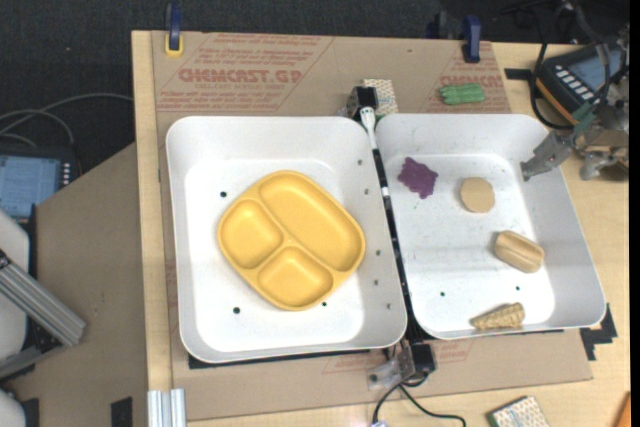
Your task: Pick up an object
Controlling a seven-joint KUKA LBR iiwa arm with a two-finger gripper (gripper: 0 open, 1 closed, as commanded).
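Cardboard-topped surface (250, 65); end effector (545, 158) at right bin (570, 215) rim, grip unreadable; I'd pinch the light, stiff bun-shaped piece (518, 251) across its width.

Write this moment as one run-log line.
gripper: over right bin's far right rim | yellow tray: left bin | nothing lifted

fixed overhead cam, slanted down on both bins (190, 215)
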